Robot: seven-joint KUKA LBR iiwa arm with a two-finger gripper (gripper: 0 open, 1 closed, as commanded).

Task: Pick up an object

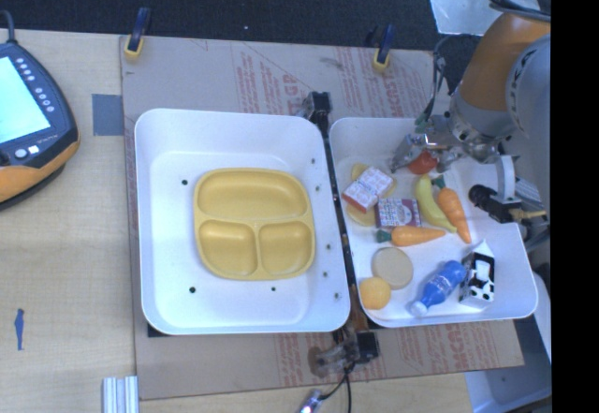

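Observation:
My gripper is low over the far end of the right bin, reaching in from the right. It is open, one finger on each side of a small red object that rests on the bin floor. Just in front of it lie a yellow banana and an orange carrot. Further along the bin are a pink and white box, a red and white packet, a second carrot, a beige disc, an orange ball, a blue bottle and a cow-patterned carton.
The left bin holds a yellow divided tray. A control pendant lies at the bench's left edge. Clamps hold the cardboard sheet at the back. The arm's grey and orange body rises at the right.

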